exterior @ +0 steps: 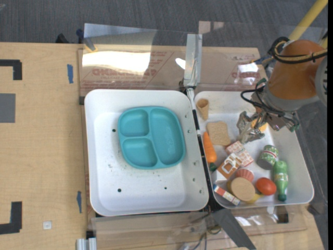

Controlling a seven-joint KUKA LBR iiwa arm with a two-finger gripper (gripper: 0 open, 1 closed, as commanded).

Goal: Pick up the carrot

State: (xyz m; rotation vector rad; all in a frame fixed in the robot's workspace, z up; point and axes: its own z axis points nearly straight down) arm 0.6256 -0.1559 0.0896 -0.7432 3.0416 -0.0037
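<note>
The small orange plastic carrot is lying against the left wall of the right-hand shallow white bin. The metal two-finger gripper is hovering nearby, fingers spread and holding nothing, so this looks like the approach step; next it needs shifting left over the carrot, then descending.

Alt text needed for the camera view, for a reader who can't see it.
The gripper hangs over the right bin, apart from the carrot lying along that bin's left wall among toy foods. The left bin holds a teal divided plate.
</note>
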